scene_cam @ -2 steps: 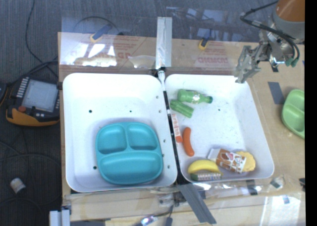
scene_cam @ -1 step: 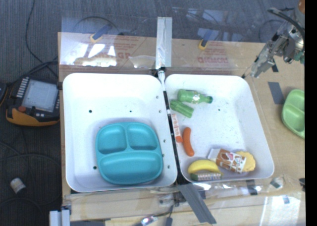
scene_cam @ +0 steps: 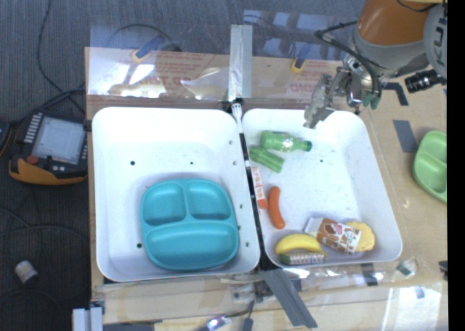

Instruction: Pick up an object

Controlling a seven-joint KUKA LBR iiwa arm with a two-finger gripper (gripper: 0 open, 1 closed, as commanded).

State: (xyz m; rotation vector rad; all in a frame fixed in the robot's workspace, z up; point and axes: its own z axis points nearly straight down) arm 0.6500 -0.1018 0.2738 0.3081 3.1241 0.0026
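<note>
The right bin (scene_cam: 378, 177) holds a green bottle (scene_cam: 285, 142) lying on its side, with a green cylinder (scene_cam: 266, 158) just below it near the divider. An orange-red sausage-shaped toy (scene_cam: 276, 207) lies lower down. A yellow banana (scene_cam: 298, 244) and a printed snack pack (scene_cam: 345, 235) lie at the front edge. My gripper (scene_cam: 321, 107) hangs over the bin's back right rim, up and to the right of the green bottle, with nothing seen in it.
In the left bin (scene_cam: 116, 177) lies a teal divided plate (scene_cam: 190, 222). A green object (scene_cam: 434, 162) sits on the bench to the right of the bins. Taped plastic sheeting (scene_cam: 174, 75) lies behind the bins. A handheld device (scene_cam: 47, 146) rests on the floor at the left.
</note>
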